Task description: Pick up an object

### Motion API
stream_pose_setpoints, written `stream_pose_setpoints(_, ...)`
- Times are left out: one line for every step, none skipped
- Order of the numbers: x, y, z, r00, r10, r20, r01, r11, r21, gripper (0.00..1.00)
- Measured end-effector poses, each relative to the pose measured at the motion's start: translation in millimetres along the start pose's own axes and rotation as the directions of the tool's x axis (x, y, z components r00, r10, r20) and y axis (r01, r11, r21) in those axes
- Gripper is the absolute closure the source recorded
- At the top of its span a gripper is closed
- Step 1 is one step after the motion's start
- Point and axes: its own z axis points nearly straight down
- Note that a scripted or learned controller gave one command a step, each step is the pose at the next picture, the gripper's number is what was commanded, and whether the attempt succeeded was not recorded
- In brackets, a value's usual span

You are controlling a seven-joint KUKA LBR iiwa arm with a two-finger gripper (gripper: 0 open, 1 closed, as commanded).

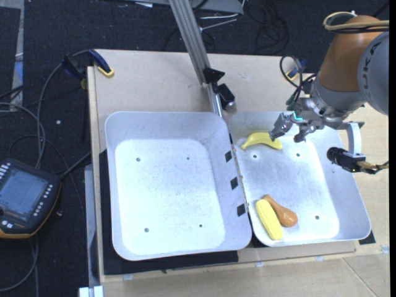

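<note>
Camera view: a yellow banana (260, 142) lies at the far end of the right bin (346, 218), just to the image-left of the gripper (289, 129) and a little nearer the camera than its tips. The gripper's two dark fingers are spread apart with nothing between them; they hang close over the bin's far rim, apart from the banana. The arm (352, 60) rises from the gripper toward the upper right, its orange band just above the wrist.

Well on the camera side of the gripper, at the near end of the same bin, a corn cob (269, 219) lies touching an orange-brown gourd-shaped toy (281, 211); the cob is on the image-left of the two.

Farther to the image-left of the gripper sits the left bin (124, 135), its edge meeting the right bin along a seam with small black clips. A slanted metal rail (193, 36) runs from the top of the picture down to that seam. Both bins rest on a tan bench (148, 79). Far off on the left, on the dark floor, lies a pendant (21, 197) with a screen.
</note>
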Motion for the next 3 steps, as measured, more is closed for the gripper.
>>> stream_pose_setpoints(0, 0, 0, 1.000, 0.000, 0.000, 0.000, 1.000, 0.000, 0.00)
stream_pose_setpoints(4, 6, 46, 1.000, 0.000, 0.000, 0.000, 1.000, 0.004, 0.00)
stream_pose_setpoints(4, 4, 99, 1.000, 0.000, -0.001, 0.000, 1.000, 0.005, 0.00)
